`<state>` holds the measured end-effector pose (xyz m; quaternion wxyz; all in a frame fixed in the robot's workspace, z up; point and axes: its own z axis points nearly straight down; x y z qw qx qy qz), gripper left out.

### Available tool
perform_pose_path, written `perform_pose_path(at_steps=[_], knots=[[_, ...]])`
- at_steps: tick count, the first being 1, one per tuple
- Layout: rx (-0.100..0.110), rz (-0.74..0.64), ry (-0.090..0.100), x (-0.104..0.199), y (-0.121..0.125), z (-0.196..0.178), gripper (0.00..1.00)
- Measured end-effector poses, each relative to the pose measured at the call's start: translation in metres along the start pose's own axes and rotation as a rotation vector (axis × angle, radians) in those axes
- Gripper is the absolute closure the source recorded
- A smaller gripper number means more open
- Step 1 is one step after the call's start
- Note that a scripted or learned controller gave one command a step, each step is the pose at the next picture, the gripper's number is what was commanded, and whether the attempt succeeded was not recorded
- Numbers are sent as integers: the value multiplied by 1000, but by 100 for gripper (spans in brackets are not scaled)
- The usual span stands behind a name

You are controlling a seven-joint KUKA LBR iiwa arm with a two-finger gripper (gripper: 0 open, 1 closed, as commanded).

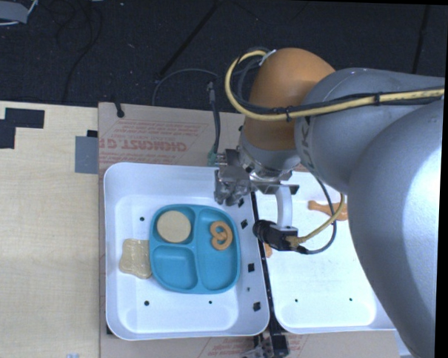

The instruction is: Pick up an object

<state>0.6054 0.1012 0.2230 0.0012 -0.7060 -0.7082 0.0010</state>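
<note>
Candidate objects all sat in the left bin (123, 200). Blue sectioned tray (194, 273) lay flat near the bin's centre, slightly toward its right wall. Round tan cookie-like disc (173, 226) rested in the tray's upper-left compartment. Pretzel-shaped piece (221, 235) rested in the upper-right compartment, close to the tray's right rim. Tray's lower compartments held nothing I could make out. Pale yellowish translucent piece (135, 257) lay on the bin floor, touching the tray's left edge.

Hand (231, 186) sat over the upper-right part of the left bin, just above the tray's top-right corner, near the wall between the two bins. Couldn't tell if its fingers were apart or together; seen from above they blurred into the dark metal of the wrist. Nothing visibly held between them.

Arm (374, 144) came in from the right, its orange band (288, 77) above the wrist, yellow cable (376, 98) looped around it. Right bin (315, 305) was mostly covered by the arm; a small orange item (320, 208) poked out near its upper part, type unclear.

Both bins sat on cardboard (159, 138) on the light wooden table (36, 240).
</note>
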Motion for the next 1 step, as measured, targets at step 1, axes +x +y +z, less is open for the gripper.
perform_pose_path(at_steps=[1], knots=[[1,1,-2,-1,-1,-1,0]])
